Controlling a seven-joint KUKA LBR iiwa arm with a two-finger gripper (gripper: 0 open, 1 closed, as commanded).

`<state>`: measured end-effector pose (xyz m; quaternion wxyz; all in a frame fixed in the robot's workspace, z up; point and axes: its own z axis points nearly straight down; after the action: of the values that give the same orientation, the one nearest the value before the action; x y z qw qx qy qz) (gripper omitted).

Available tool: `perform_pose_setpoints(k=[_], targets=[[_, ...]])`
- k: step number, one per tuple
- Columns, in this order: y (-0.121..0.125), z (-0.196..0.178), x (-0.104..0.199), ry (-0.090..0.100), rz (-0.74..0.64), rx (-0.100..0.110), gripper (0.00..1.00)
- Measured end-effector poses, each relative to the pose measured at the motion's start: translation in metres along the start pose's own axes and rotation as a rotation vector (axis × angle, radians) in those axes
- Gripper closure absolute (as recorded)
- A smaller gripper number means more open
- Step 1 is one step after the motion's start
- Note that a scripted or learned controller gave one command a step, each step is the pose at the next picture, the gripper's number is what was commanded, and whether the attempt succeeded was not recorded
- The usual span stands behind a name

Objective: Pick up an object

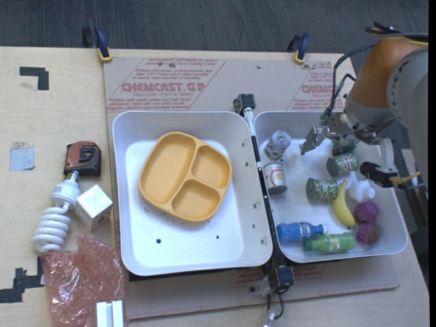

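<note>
A: The grey arm with the orange band [388, 73] is seen reaching in from the right, and its claw [325, 133] is hung over the upper part of the right-hand white bin [395, 244]. Whether the claw is spread or pressed together cannot be told from this slant; nothing is seen pinched in it.

B: Agreed. The nearest candidate is judged to be the green-labelled can [342, 163], lying just below and slightly right of the claw. A second green-labelled jar [321, 189] is set lower and a touch to the left.

A: The can's long axis is seen tilted, running roughly left to right across the bin. A closing line across that axis would be called for.

B: Room is tight there. A yellow banana [343, 207] is laid just beside both containers, running top to bottom, and a purple lumpy toy [367, 212] is pressed near its right side.

A: To the left more open floor is offered: a small silver-topped can [278, 142] and a white-labelled tin [275, 178] are stood close to the left wall, apart from the crowd.

B: Along the bottom edge a blue bottle [298, 231] and a green bottle [330, 242] are laid end to end, hard by the rim.

A: The left bin [129, 251] is occupied by a yellow divided plate [185, 176], well apart from the claw.
</note>
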<state>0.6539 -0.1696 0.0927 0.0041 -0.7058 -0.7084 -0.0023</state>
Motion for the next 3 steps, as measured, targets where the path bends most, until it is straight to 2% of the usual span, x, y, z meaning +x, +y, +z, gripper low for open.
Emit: perform_pose_setpoints(k=[1,2,3], targets=[[0.0,-0.01,-0.003,-0.008,-0.002,-0.004,1.0],[0.001,-0.01,0.001,-0.001,-0.004,-0.001,0.0],[0.001,-0.021,-0.001,-0.007,-0.005,-0.005,1.0]])
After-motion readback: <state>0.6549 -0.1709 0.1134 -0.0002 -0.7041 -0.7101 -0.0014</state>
